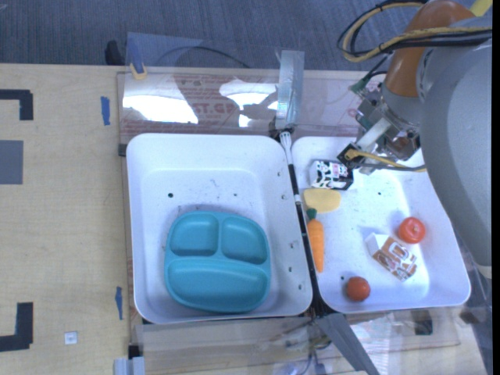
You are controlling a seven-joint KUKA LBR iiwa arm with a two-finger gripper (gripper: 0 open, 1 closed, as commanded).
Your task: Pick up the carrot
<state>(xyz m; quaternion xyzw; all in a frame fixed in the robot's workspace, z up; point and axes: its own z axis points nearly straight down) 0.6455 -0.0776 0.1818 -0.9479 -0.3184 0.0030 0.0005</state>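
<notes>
Along the left edge of the right bin (437, 201), about midway: carrot (316, 245), flat on the floor, lengthwise to that edge, green end toward the far edge, pointed end toward the near edge. Not lifted, not gripped.

Just beyond the green end, close enough that touching or apart cannot be told: yellow piece (323, 200). Further toward the far left corner, against the yellow piece: black-and-white patched item (331, 173).

Over the far edge of the same bin, near its middle: gripper (369, 141), hanging from the arm (461, 116), which reaches in from the right side. Opening of gripper: cannot tell from this angle. Nothing seen in its grasp. Well apart from the carrot, with the patched item and yellow piece between.

Toward the right edge: tomato (412, 230). Just beside it, toward the near edge: orange-and-white packet (394, 258), tilted. Near the near edge, left of middle: small red ball (358, 288), apart from the carrot tip.

In the near half of the left bin (156, 170): blue divided plate (219, 260), three compartments, flat.
</notes>
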